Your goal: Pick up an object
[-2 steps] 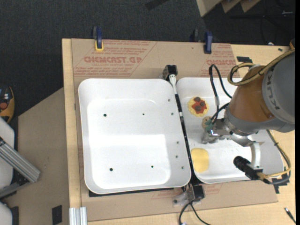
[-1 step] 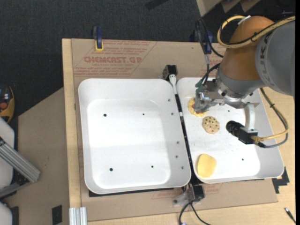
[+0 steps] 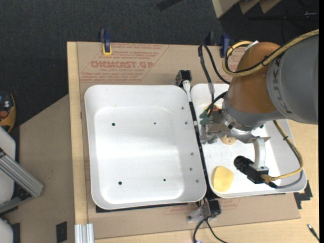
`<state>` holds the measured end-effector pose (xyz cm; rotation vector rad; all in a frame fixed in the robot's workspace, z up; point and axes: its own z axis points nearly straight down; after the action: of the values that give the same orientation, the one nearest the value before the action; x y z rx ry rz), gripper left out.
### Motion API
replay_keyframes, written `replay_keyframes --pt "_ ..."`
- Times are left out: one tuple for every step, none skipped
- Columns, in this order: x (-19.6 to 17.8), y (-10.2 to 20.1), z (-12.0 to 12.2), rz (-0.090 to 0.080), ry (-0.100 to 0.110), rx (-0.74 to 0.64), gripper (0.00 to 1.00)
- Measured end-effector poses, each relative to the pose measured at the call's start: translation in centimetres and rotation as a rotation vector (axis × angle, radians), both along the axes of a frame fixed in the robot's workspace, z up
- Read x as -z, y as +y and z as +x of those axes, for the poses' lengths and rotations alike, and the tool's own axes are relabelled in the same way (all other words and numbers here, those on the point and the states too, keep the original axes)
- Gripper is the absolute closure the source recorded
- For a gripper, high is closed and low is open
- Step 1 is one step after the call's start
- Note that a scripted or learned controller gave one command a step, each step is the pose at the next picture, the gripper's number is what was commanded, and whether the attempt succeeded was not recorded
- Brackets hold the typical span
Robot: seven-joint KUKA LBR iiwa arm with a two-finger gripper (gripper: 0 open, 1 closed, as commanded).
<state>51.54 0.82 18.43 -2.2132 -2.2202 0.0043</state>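
Observation:
My gripper (image 3: 209,132) is low in the right bin (image 3: 289,145), close against its left wall, under the grey and orange wrist. A pale yellow rounded object (image 3: 223,178) lies near the bin's front left corner, apart from the gripper. A small tan disc (image 3: 229,139) sits just right of the gripper. A bit of green (image 3: 204,115) and a bit of yellow (image 3: 214,107) peek out behind the gripper; the arm hides most of them. I see nothing clearly held.
The left bin (image 3: 101,135) lies beside the right one, sharing a dark seam with it. Both rest on a brown board (image 3: 126,59) held by clamps at the back. The arm covers much of the right bin's middle and back.

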Motion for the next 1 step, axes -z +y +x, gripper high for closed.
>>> replay_keyframes --pt "0.0 5.03 -3.84 0.0 -0.001 -0.001 1.0"
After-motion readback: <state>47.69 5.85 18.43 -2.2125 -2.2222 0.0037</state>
